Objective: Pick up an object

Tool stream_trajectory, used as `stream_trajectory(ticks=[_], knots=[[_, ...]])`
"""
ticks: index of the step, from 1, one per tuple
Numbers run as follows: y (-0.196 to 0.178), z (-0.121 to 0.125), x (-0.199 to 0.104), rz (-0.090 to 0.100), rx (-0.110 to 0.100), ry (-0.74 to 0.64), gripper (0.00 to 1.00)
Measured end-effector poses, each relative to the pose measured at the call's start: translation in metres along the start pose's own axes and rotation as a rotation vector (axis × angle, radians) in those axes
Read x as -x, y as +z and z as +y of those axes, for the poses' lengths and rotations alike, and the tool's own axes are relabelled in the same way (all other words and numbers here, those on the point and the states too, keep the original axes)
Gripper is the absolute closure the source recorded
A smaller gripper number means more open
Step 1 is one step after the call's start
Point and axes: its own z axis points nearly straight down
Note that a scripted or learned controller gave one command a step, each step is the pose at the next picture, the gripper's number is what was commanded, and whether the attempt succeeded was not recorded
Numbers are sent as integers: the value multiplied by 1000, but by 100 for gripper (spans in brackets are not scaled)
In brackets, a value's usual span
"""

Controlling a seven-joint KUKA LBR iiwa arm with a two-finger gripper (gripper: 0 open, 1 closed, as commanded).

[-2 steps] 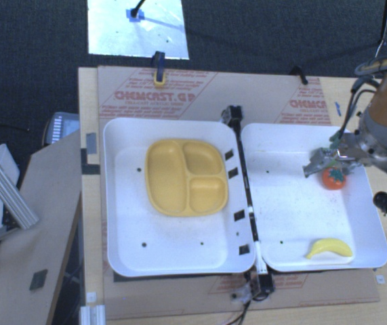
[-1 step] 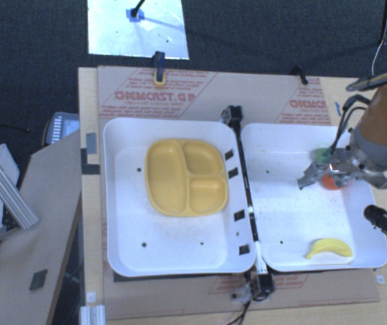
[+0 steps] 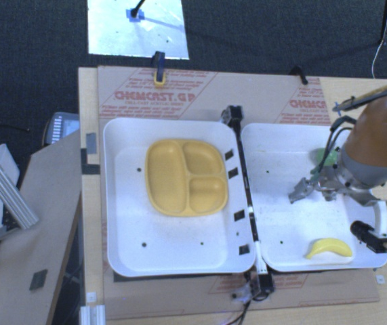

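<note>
Two white bins point(image 3: 118, 181) share the cardboard-covered bench. A yellow divided plate point(image 3: 185, 178) fills the left bin; the banana point(image 3: 329, 249) lies near-right, below the gripper point(image 3: 301, 191), finger state unclear.

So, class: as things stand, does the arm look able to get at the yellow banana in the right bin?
Probably yes. The banana lies uncovered near the right bin's front edge, with nothing on top of it, and the gripper is over that same bin.
</note>
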Motion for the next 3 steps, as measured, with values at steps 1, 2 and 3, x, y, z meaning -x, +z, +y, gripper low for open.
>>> stream_trajectory(ticks=[1, 2, 3], knots=[[38, 0, 0, 0, 2, 0, 0], [25, 1, 0, -2, 7, 1, 100], [-18, 4, 3, -2, 8, -3, 100]])
